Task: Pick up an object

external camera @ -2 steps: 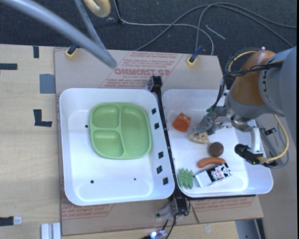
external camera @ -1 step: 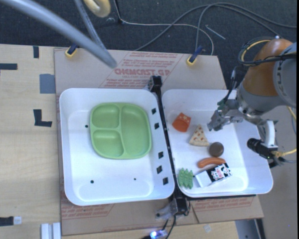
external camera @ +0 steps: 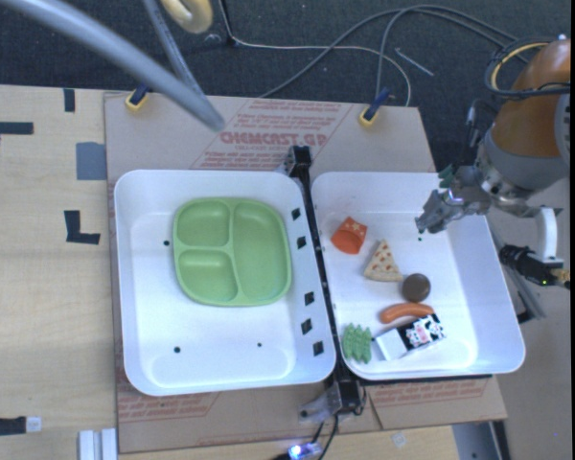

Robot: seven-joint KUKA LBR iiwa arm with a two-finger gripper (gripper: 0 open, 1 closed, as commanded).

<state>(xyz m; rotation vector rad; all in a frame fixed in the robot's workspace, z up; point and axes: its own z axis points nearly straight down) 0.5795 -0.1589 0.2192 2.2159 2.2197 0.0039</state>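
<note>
Nearest the lens, a small black-and-white carton (external camera: 411,336) lies in the right bin (external camera: 479,295), well below and left of my gripper (external camera: 431,216), with a green leafy toy (external camera: 357,342) beside it. Above them sit an orange sausage (external camera: 404,311), a brown disc (external camera: 416,286), a cheese wedge (external camera: 382,262) and a red block (external camera: 349,236). I hover over the bin's upper right; my fingers' spread I cannot tell. Far left, a green divided plate (external camera: 232,251) fills the left bin (external camera: 144,333).

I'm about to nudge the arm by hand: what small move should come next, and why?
Probably ease the pincer down and leftward toward the cheese wedge. It hangs over the right bin near its upper right, holding nothing, and the wedge lies closest, with bare floor around it.
</note>
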